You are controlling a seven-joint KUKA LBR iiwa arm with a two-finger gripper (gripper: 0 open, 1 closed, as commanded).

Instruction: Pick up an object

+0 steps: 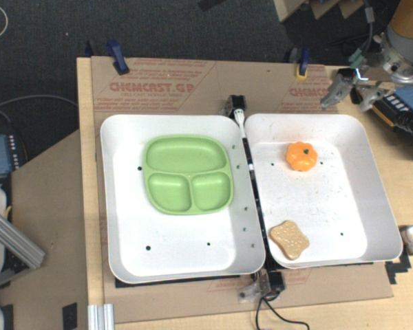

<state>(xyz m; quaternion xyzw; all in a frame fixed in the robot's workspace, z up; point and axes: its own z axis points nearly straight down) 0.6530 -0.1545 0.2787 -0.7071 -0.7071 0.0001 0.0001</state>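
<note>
A small orange pumpkin-shaped toy [301, 156] lies in the right bin [358, 184], toward its far side. A tan cracker-like piece [290, 240] rests near that bin's front left corner. A green divided plate [188, 174] sits in the left bin [124, 212]. My gripper [343, 92] hangs beyond the right bin's far right corner, above the cardboard and outside the bin. Its fingers are open with nothing between them. It stands well apart from the pumpkin toy, up and to the right of it.
Both bins sit on a cardboard sheet [158, 84] held by a blue clamp [117, 56] and a yellow-blue clamp [303, 64]. A black bar [246, 163] runs between the bins. Cables and equipment crowd the bench's far right.
</note>
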